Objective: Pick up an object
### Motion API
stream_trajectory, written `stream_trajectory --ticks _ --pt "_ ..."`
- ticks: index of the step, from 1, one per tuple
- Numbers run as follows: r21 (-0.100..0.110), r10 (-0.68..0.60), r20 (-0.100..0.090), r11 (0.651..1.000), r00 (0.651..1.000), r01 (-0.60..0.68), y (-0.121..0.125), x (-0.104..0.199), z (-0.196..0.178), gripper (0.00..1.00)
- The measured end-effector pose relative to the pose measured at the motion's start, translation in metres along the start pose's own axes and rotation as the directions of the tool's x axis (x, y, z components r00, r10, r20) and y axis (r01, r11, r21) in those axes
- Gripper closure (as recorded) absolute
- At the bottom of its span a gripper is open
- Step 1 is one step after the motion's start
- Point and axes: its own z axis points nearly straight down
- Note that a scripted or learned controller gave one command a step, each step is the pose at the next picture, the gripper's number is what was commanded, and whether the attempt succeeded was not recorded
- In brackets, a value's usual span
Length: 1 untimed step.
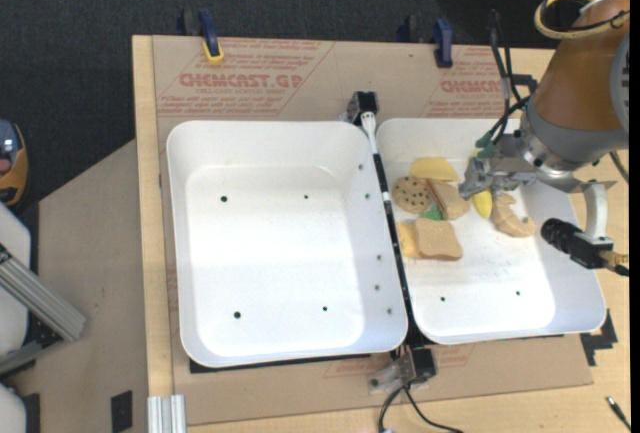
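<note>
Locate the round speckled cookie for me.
The cookie lies in the right bin, close to its left wall beside the divider, with a yellow piece just behind it and a tan bread slice in front.
</note>
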Motion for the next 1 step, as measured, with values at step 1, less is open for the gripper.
stream_trajectory --ticks 1 --pt "0.006 -0.003 -0.004 1.0 1.0 0.003 0.0131 0.0911 -0.0381 1.0"
